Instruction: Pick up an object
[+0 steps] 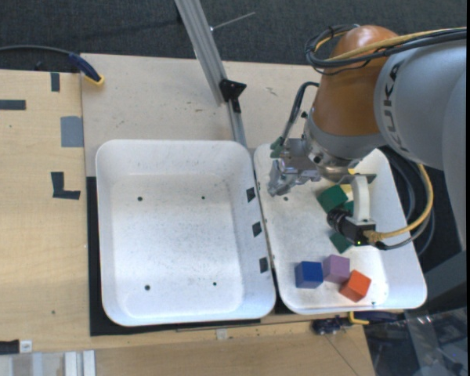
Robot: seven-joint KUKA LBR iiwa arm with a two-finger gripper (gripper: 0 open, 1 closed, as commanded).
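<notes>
My gripper (283, 182) hangs over the upper left part of the right bin (286, 233), under the grey arm with its orange band. Nothing shows between its fingers. A dark green block (334, 199) lies just right of the gripper, partly hidden by the wrist. Near the bin's front edge sit a blue cube (309, 273), a purple cube (338, 269) and an orange cube (356, 285), close together.
The left bin (172, 233) stands beside the right one, sharing a rim. A grey metal bar (207, 49) slants down from the top to the bins' back edge. A cable and a black part (352, 227) hang off the wrist over the right bin.
</notes>
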